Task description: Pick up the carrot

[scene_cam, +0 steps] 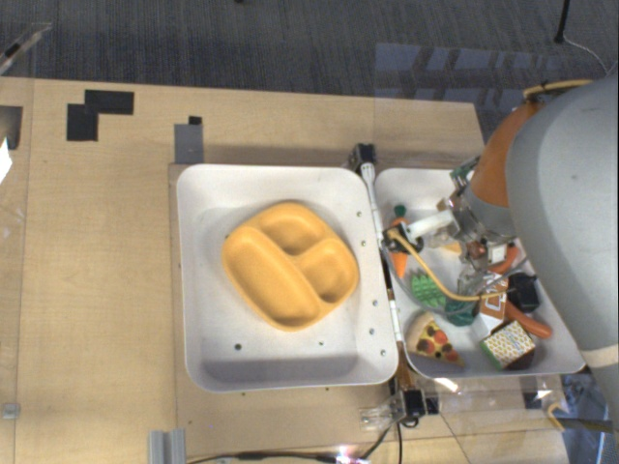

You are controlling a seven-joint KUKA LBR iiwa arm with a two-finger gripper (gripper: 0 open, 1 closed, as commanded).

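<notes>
One carrot (397, 256) lies just left of hand (472, 259) in rt bin (411, 189); hand's grip state unclear.

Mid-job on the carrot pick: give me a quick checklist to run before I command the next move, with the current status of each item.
1. Carrot located: ok, an orange piece lies at the left edge of the right bin.
2. Gripper over the right bin: ok, it hangs among the toys there.
3. Gripper above the carrot: not ok, it sits to the carrot's right.
4. Finger state: cannot tell, wrist and cable hide it.
5. Clutter near the carrot: not ok, the green toy and the yellow cable lie close by.
6. Yellow tray in the left bin: ok, away from the pick.
</notes>
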